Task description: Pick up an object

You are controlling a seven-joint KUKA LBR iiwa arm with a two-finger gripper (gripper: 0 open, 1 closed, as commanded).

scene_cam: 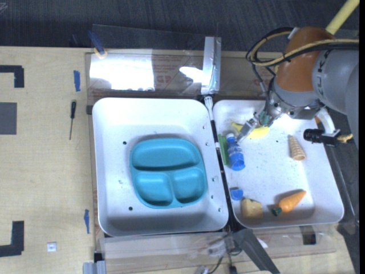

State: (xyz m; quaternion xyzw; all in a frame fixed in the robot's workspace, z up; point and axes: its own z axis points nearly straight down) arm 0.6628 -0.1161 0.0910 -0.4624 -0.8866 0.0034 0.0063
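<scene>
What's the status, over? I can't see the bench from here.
Tool low in right bin, at yellow item. Grip unconfirmed. Blue bottle close alongside. Carrot sits apart.

Two shallow white bins side by side on the wooden bench (40,170). Left bin (108,124): blue divided plastic tray (167,170) at centre. Right bin (325,176): blue-capped plastic bottle (234,153) lying along the left wall; yellow banana-shaped toy (258,132) just behind and right of it, with the two-finger gripper (251,125) at it. Ridged tan cone (296,147) toward the right wall. Along the front: small blue cap (236,194), beige lump (251,208) just beside it, orange toy carrot (291,201) further right.
</scene>
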